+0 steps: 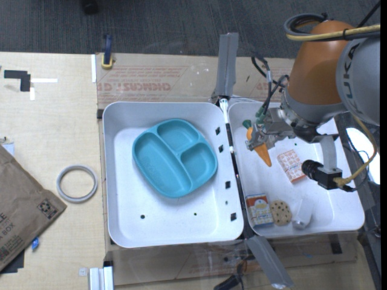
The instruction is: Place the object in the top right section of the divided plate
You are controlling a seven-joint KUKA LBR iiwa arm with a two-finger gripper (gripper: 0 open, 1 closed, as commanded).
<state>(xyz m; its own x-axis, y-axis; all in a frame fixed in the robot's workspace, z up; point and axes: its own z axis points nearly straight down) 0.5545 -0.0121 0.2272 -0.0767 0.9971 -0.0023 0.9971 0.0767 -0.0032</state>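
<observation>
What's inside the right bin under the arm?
In the right bin: a toy carrot at the tool, a red-patterned packet, a small box, a cookie. The arm hides its upper part.

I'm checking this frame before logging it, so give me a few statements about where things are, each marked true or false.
1. The blue divided plate lies in the left bin. True.
2. The toy carrot lies on the plate. False: it is over the right bin, at the gripper.
3. A cookie lies near the right bin's front edge. True.
4. The tape ring lies inside the left bin. False: it is on the bench, left of that bin.
5. The plate's sections hold food. False: all three are bare.
</observation>
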